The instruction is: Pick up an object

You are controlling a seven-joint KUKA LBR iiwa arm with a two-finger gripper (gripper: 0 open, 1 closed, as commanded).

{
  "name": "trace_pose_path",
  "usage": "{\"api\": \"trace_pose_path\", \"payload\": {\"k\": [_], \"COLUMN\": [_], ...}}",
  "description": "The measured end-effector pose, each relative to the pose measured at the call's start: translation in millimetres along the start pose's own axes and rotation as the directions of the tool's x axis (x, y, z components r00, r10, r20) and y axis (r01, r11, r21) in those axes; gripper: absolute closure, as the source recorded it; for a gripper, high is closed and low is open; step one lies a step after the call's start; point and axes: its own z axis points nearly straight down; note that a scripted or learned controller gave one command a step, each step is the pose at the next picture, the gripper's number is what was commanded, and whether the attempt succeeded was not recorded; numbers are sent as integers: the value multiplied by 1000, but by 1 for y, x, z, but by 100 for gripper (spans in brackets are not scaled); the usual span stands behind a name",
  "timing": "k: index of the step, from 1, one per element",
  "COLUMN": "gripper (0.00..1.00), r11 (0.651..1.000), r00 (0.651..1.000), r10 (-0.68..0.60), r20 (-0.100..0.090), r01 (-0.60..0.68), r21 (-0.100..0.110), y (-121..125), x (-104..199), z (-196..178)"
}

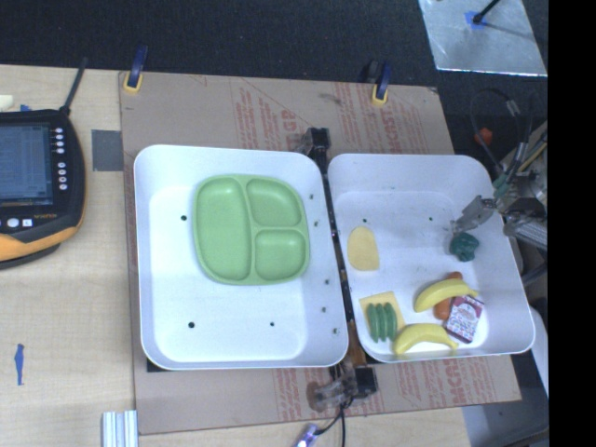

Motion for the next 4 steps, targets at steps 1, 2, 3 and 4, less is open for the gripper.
{"api": "trace_pose_path", "payload": {"k": [1, 2, 3, 4], "gripper": [0, 0, 0, 0], "r11": [1000, 1000, 1000, 1000], "r00": [1000, 1000, 1000, 1000], "r10": [-4, 0, 2, -3], "r20": [0, 0, -1, 0], "r01": [4, 0, -2, 3], "r21": [4, -2, -1, 3], "y": [40, 47, 5, 24], "x": [-5, -7, -6, -5], "z": [103, 70, 12, 122]}}
